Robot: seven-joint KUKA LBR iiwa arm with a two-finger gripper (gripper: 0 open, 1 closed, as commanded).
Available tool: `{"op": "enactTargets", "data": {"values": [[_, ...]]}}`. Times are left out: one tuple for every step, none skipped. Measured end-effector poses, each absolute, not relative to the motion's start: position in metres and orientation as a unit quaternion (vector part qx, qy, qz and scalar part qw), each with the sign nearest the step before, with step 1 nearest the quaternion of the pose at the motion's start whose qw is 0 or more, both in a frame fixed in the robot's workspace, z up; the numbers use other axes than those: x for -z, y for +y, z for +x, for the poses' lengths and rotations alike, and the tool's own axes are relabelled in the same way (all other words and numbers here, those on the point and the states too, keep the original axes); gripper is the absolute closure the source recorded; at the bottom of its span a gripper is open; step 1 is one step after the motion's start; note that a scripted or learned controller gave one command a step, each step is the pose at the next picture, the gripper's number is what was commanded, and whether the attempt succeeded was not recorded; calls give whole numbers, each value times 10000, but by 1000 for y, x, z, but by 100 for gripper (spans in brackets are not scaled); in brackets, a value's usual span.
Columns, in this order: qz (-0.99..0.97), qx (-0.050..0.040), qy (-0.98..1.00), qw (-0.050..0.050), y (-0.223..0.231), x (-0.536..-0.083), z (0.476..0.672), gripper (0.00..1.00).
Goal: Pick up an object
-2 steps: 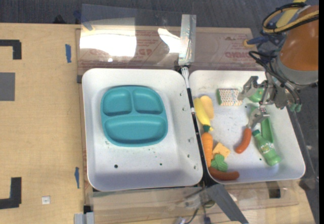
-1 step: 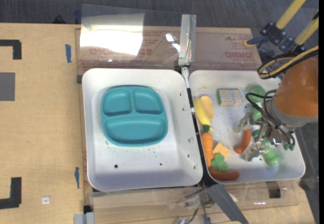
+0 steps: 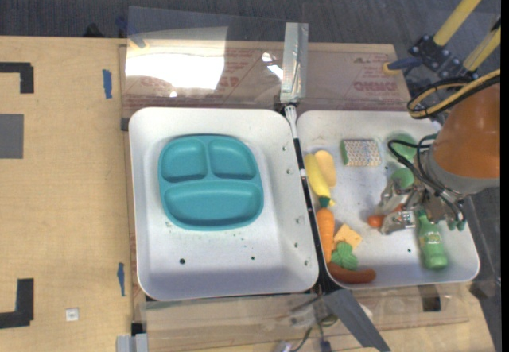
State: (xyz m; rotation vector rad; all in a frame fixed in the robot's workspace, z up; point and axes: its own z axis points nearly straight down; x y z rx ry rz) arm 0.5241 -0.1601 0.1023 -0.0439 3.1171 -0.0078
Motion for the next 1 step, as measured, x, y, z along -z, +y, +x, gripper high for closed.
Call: {"op": "enactTargets", "data": {"values": [[-157,0,9999,60,-128,-89,615,100]]}}
